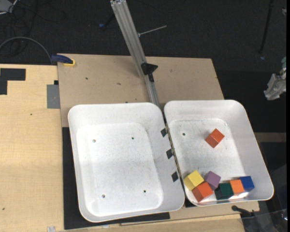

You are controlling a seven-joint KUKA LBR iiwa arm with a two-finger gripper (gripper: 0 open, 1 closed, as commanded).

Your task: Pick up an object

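While your gripper [275, 86] sits off the right bin's [246, 115] rim, grip unreadable, blocks [217, 185] crowd its near edge.

An orange-red block [214, 138] lies alone, tilted, mid right bin. Yellow [194, 179], purple [212, 178], red [202, 191], green [224, 191], orange [237, 186] and blue [247, 182] blocks cluster at its near edge.

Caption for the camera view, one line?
Six coloured blocks in the right bin, one orange block apart from the corner cluster; gripper off to the right.
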